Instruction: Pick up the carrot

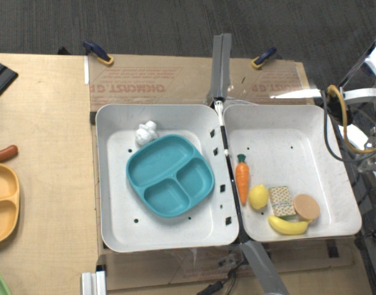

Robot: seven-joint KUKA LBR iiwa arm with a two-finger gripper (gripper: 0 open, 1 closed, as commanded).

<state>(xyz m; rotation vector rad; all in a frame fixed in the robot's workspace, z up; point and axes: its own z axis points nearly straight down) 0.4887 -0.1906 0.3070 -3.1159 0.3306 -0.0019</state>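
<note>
A tan bench (46,103) carries a cardboard sheet (175,82) held by two clamps, and on it two shallow white bins stand side by side, the left bin (114,226) and the right bin (323,134), meeting at a central divider. The carrot (242,178), one in number, lies in the right bin at its nine o'clock edge, hard against the divider wall, green top toward twelve o'clock and tip toward six. Just beside it, toward four o'clock, sits one lemon (258,196); then one patterned block (280,200), one round brown biscuit-like piece (306,206) and one banana (288,225), clustered in the bin's six o'clock part. The left bin holds one teal divided plate (169,174) and one small white object (146,131) at the plate's eleven o'clock. Arm hardware and cabling (351,131) stand at the three o'clock margin; the state of the jaws cannot be told from here. Assessment: the carrot rests untouched in the bin, so no part of the pick appears done; approach, grasp and lift all remain. The wall contact may hamper a clean grip.
</note>
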